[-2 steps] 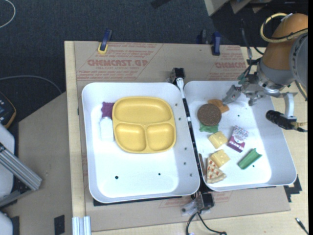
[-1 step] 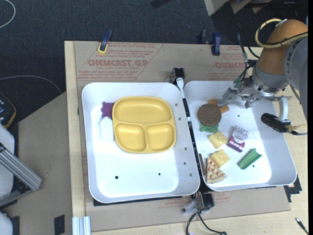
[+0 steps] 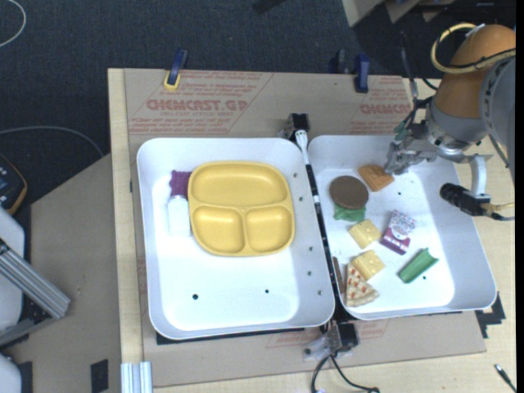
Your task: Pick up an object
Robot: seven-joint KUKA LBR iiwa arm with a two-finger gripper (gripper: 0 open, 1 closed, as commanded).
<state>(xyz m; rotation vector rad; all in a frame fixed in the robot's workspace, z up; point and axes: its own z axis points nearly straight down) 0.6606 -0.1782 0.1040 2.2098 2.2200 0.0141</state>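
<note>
Orange cracker (image 3: 375, 177) under arm, board (image 3: 196, 105) printed "CHEMCAST GP"

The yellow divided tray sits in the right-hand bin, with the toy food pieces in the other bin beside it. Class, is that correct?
Not quite. The camera view shows the yellow divided tray in the left-hand bin, not the right-hand one. The toy food pieces, such as the brown round piece and the pizza slice, do lie in the other bin beside it.
</note>
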